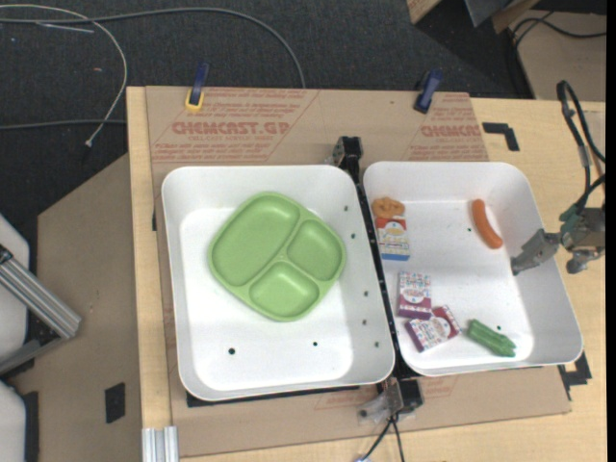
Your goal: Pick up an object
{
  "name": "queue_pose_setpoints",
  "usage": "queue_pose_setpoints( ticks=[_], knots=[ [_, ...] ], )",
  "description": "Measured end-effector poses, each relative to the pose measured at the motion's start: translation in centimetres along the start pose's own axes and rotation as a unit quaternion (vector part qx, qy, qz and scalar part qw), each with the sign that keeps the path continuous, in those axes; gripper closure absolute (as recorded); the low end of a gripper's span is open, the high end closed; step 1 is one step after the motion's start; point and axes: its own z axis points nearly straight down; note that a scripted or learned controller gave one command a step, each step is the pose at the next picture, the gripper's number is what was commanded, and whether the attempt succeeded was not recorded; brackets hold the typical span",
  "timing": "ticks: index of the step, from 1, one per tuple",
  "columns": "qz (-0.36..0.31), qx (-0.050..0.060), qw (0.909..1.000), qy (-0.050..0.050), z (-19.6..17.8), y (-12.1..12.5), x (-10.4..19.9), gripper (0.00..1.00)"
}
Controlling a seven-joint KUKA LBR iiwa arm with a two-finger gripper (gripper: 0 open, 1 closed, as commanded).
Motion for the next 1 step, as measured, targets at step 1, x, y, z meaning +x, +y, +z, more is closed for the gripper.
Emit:
queue_pose_setpoints(
  ticks=[1],
  knots=[
    [-0.002, -0.005, 1.0, -0.002, -0.52, 0.22, 0.04, 0.0]
  ],
)
